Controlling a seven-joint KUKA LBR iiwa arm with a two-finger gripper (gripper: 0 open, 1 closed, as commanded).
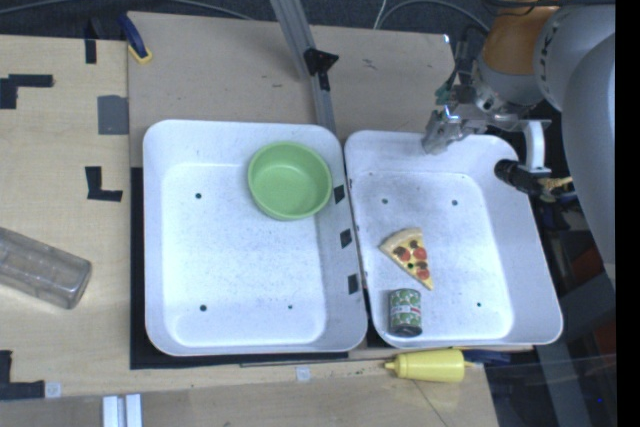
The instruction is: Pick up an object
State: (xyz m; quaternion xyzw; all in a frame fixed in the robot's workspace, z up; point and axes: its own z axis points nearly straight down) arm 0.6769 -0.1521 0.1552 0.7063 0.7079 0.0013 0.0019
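Near right bin's front: triangular pizza slice (408, 256), red-spotted.

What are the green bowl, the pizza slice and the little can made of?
The round green bowl looks like matte plastic: one even colour, soft sheen. The triangular toy pizza slice seems moulded plastic or rubber, with flat painted toppings. The small green-labelled can may be metal or plastic; too small to tell.
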